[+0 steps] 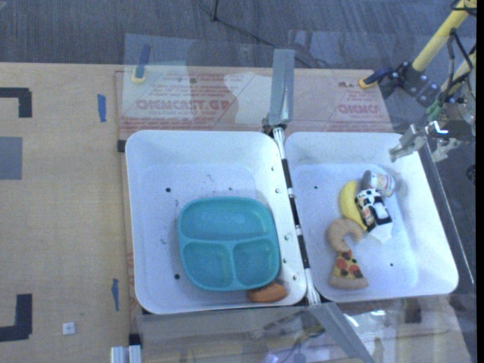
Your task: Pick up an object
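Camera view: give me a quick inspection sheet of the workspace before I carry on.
Surface: wooden bench bearing left bin and right bin, side by side.
Job's things: right bin holds banana, croissant, pizza slice toy, black-and-white toy and small can, clustered.
Clutter: teal divided plate in left bin; orange sausage-like toy at its near edge.
Gripper: at upper right, above the right bin's far corner, away from the objects; nothing seen held.
Cables: dark cables on the floor.
Surroundings: grey carpet.
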`<state>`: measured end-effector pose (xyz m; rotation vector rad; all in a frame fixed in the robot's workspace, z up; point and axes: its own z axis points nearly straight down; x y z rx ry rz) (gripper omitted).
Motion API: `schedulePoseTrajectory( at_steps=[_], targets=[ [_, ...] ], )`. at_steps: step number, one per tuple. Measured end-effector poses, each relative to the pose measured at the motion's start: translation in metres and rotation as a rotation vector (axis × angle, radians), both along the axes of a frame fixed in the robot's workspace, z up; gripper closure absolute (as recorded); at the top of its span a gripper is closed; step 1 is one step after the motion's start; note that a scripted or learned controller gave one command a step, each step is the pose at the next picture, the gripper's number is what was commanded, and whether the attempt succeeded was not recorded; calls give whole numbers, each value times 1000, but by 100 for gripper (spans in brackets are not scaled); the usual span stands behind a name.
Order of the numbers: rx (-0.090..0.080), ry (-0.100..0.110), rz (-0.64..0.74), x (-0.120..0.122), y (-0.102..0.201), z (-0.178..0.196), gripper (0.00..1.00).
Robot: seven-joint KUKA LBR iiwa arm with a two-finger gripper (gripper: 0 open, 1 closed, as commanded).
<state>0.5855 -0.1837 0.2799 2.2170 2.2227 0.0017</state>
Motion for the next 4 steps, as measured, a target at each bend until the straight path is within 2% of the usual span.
schedulePoseTrajectory(
  at_steps=[1, 2, 3, 4],
  targets=[
    [0, -2, 166, 9, 10, -158, 0],
    [-2, -6, 157, -6, 16, -192, 0],
    [-3, -16, 151, -4, 13, -177, 100],
    [0, 0, 156, 20, 61, -74, 100]
  ],
)
